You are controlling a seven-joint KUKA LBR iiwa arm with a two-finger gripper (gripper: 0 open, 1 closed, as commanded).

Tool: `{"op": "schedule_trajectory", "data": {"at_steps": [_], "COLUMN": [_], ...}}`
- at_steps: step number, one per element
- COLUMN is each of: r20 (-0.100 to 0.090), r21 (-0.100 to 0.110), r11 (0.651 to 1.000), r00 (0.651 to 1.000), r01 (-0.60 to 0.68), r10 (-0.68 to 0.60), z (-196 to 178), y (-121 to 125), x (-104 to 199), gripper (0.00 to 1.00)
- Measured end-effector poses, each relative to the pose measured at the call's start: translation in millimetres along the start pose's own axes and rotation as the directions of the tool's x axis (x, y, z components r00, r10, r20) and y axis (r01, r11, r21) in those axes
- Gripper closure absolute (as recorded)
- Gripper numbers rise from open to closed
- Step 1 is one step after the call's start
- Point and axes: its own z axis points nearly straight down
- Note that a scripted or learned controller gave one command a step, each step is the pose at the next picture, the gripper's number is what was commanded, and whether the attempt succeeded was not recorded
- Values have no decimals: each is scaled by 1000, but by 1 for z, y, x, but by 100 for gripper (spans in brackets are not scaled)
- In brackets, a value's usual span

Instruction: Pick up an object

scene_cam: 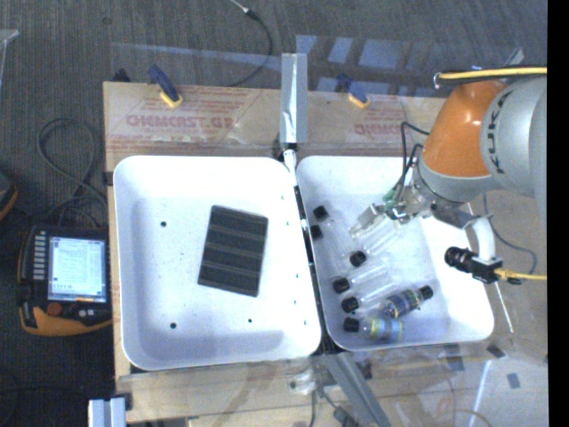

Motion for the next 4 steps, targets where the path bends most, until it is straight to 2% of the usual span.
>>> {"op": "schedule_trajectory", "data": {"at_steps": [1, 2, 3, 4], "r20": [-2, -2, 2, 0], "r21": [0, 0, -2, 1], "r11": [998, 997, 990, 987], "r00": [998, 997, 990, 987], "r01": [64, 72, 141, 162], "r10": [-64, -72, -141, -162], "z": [-36, -26, -152, -39], "y": [-97, -1, -7, 8], "x": [21, -49, -66, -59], "gripper": [0, 0, 0, 0]}}
